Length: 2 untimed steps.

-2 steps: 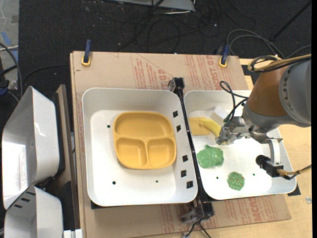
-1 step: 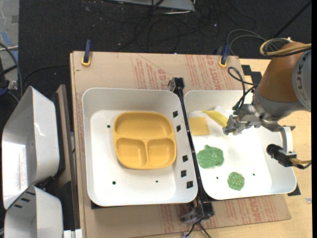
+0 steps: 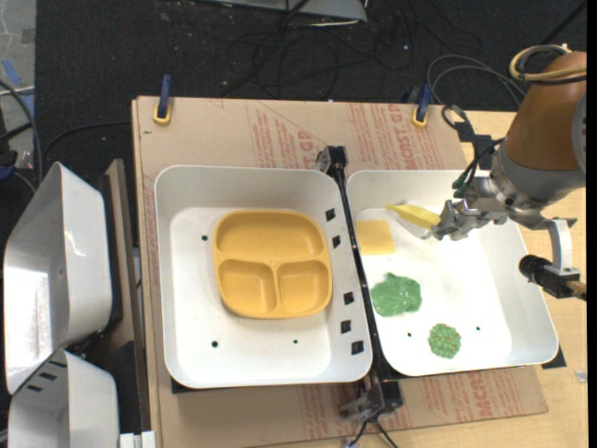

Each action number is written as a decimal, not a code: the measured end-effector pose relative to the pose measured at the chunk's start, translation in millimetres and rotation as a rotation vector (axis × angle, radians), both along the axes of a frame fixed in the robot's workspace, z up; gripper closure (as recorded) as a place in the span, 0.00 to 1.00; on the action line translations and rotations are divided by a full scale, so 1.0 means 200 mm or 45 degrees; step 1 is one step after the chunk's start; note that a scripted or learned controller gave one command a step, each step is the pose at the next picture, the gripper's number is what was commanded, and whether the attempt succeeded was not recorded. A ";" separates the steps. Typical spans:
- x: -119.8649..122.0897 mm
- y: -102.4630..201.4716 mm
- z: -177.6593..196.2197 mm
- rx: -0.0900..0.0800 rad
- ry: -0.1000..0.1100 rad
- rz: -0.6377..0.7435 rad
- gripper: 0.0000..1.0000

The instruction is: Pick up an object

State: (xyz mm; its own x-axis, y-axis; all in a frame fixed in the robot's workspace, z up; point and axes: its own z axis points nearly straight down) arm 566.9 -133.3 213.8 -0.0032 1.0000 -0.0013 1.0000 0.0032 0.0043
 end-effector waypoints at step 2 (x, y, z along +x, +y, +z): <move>-0.12 0.52 0.03 0.004 0.009 0.007 1.00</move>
